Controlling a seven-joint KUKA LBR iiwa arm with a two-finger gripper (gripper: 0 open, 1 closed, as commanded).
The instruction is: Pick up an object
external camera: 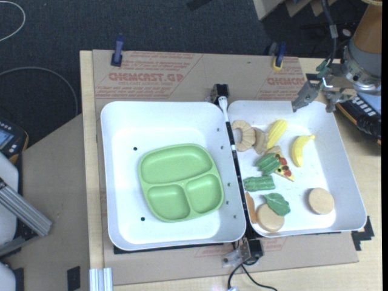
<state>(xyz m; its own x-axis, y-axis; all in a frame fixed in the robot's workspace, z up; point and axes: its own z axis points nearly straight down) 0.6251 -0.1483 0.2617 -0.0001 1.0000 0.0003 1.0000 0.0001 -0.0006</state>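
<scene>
The end effector (315, 93) hovers at the 1 o'clock corner of the right bin (345, 162), above its rim. Two dark fingers seem to point left and downward with a gap between them, so it reads as spread open, and nothing sits between them.

The candidates for picking all lie in that bin. A yellow banana (301, 148) lies near the centre, a yellow corn cob (277, 130) at its 10 o'clock, and a tan pretzel-like piece (244, 134) at 9 o'clock against the divider. Green pieces (262, 183) and a red-and-yellow pizza slice (283, 167) crowd the middle. Two round cookies (319, 200) sit toward 5 and 6 o'clock. The left bin (121, 162) carries a green compartment plate (180, 180).

All look like smooth, hard plastic toys, rounded and small. The likely trouble is slipping: curved glossy shapes could squirt out of a two-finger pinch. The clustered pieces at centre could also be nudged aside or jammed together, and the flat cookies offer little edge to catch.
</scene>
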